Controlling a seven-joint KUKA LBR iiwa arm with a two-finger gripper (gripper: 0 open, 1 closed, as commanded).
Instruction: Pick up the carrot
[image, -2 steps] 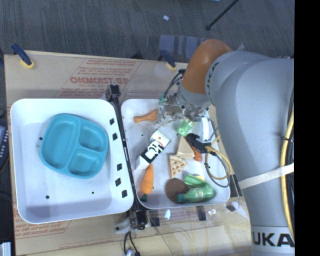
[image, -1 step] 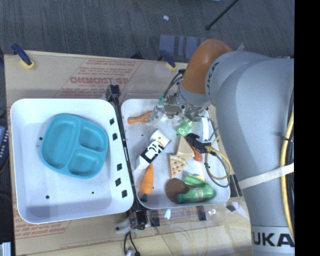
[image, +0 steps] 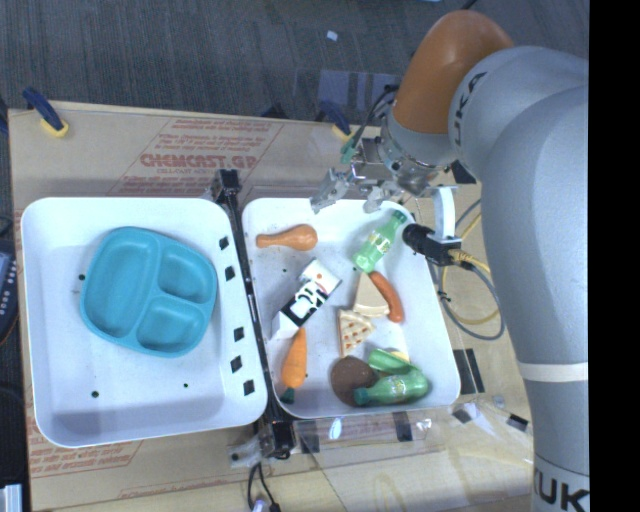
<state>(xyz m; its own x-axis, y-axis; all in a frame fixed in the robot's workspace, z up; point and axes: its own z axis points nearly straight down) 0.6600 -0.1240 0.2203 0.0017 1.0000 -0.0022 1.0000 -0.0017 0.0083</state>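
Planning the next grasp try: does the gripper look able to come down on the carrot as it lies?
Probably yes. The carrot lies uncovered near the right bin's left wall, apart from the black-and-white box above it. That close wall may crowd one finger. The gripper hangs at the bin's far edge.

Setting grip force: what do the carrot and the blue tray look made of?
Carrot: looks like moulded plastic toy food, smooth orange body, green tip, faint sheen. Blue tray: probably hard plastic, matte, with rounded moulded compartments.

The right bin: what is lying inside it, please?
Inside the right bin lie a carrot, a chicken drumstick, two green bottles, a sausage, a black-and-white box and a brown round piece, partly covered by one bottle.
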